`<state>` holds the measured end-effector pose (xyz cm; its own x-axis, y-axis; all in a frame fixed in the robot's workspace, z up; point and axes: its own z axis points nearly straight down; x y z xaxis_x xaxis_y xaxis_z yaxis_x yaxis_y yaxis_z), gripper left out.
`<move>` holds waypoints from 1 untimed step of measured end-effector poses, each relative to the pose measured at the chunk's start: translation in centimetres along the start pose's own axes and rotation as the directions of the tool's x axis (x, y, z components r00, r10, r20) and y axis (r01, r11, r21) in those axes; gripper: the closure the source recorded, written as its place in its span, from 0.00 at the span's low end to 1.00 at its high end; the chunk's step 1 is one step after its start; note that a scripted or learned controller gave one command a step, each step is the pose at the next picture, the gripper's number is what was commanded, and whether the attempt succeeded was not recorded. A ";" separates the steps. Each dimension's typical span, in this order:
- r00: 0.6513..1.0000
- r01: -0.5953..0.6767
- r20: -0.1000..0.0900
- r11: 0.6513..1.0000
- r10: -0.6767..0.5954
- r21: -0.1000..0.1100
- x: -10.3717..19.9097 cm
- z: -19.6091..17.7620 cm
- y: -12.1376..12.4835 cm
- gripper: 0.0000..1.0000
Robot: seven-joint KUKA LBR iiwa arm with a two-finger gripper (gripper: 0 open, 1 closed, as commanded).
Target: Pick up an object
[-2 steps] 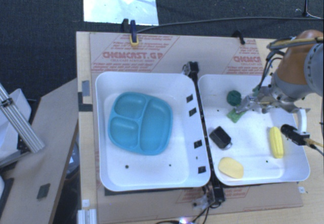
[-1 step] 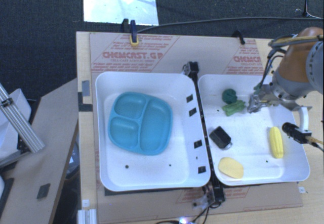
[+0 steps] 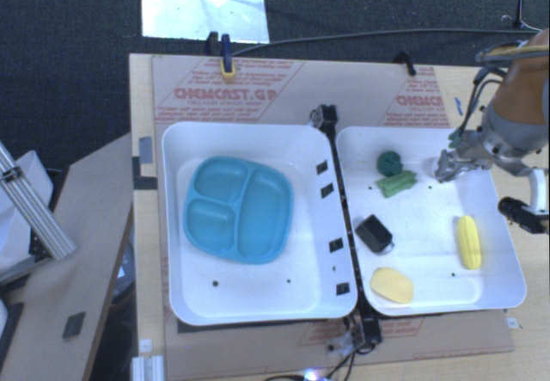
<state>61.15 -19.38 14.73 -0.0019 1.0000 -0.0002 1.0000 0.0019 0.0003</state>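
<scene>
The right bin (image 3: 481, 293) holds several objects: a dark green ball (image 3: 389, 162), a green ridged piece (image 3: 396, 183) just below it, a small black block (image 3: 375, 234), a yellow corn cob (image 3: 468, 242) and a pale yellow lump (image 3: 393, 285). My gripper (image 3: 446, 166) hangs over the bin's upper right part, to the right of the green piece and apart from it. Nothing shows between its fingers.
The left bin (image 3: 198, 298) holds a blue divided plate (image 3: 238, 209). A ridge with black clips (image 3: 337, 207) separates the two bins. The arm's orange band (image 3: 524, 91) and grey wrist fill the right edge above the right bin.
</scene>
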 end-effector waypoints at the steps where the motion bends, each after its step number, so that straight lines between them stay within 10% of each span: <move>1: 1.000 0.004 0.000 1.000 -0.004 -0.001 -0.2 -4.2 0.8 1.00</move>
<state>61.96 -19.54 18.91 -0.0060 1.0000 -0.0004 1.0000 0.0060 0.0011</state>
